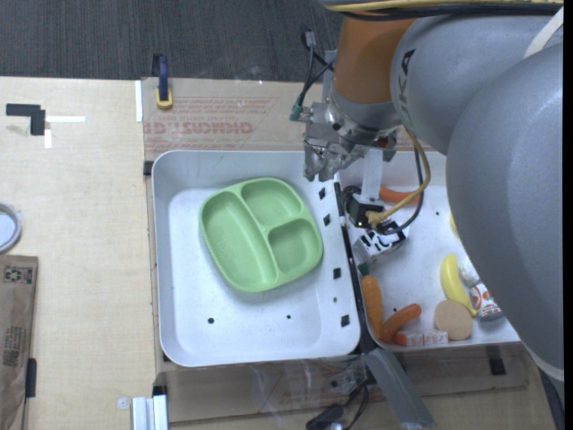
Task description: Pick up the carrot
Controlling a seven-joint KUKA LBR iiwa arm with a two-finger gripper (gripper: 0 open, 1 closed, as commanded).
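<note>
An orange carrot (pixel 370 301) lies in the right bin (pixel 430 213), along its left wall near the front. Next to it lies a shorter orange-red piece (pixel 403 315). Another orange piece (pixel 395 193) shows at the back of that bin, partly hidden by cables. My gripper (pixel 322 166) hangs over the back end of the divider between the two bins, well behind the carrot and apart from it. Nothing shows in its grasp.
A green divided plate (pixel 260 232) sits in the left bin (pixel 179 267). The right bin also holds a banana (pixel 452 280), a tan round item (pixel 453 321), a small bottle (pixel 483 299) and a black-and-white object (pixel 377 236). The large grey arm covers the right side.
</note>
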